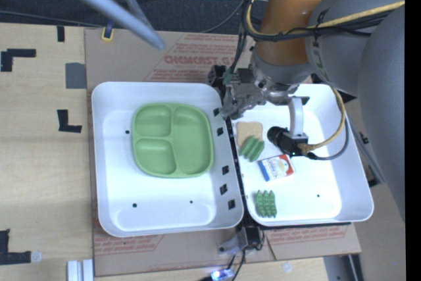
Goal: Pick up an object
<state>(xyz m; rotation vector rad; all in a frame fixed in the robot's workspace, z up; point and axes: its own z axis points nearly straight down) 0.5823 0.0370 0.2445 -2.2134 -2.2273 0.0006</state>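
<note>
In the right bin (342, 197) lie a tan slice of bread (248, 129), a green pod-shaped piece (252, 148), a small white, blue and red packet (276, 168) and a dark green ridged block (265, 203). My gripper (237, 104) hangs over that bin's upper left corner, just above the bread slice and beside the wall between the two bins. Its metal body hides the fingertips. I see nothing held in it.
The left bin (112, 187) holds a light green divided plate (173, 139). The arm's big orange and grey wrist (293, 16) covers the right bin's far edge. A black cylinder with a yellow cable (288, 140) juts over the right bin's middle.
</note>
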